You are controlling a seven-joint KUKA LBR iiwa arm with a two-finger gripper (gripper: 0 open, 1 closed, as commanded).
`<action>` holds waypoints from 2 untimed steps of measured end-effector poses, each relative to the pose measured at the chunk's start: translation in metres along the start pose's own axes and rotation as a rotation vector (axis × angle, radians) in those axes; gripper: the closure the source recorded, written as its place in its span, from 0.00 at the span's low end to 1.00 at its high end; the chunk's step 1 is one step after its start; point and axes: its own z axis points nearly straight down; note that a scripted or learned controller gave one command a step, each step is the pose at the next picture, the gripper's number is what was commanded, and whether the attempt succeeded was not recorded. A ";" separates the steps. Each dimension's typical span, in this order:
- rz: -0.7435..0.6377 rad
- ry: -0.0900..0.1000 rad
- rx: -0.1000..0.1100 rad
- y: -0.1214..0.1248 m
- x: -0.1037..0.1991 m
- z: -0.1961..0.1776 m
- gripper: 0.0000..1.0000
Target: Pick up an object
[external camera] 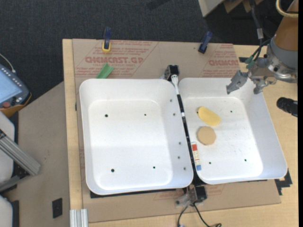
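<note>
Your end effector [246,83] hangs wide, holding nothing, over the right bin [265,126]; it could miss the yellow piece [209,116] and tan disc [206,135], which nearly touch.

My one camera sits fixed above the bench [142,51], looking down at a slant; both white bins, the left bin [90,126] and the right bin [265,131], fit in frame; the arm [286,46] enters from the right.

Arm [284,41] cut off by the right edge above its wrist; blue-screened device [8,86] cropped at left; cable [199,216] leaves the bottom edge.
</note>
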 end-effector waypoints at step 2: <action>-0.001 -0.004 -0.013 0.001 0.017 0.070 0.00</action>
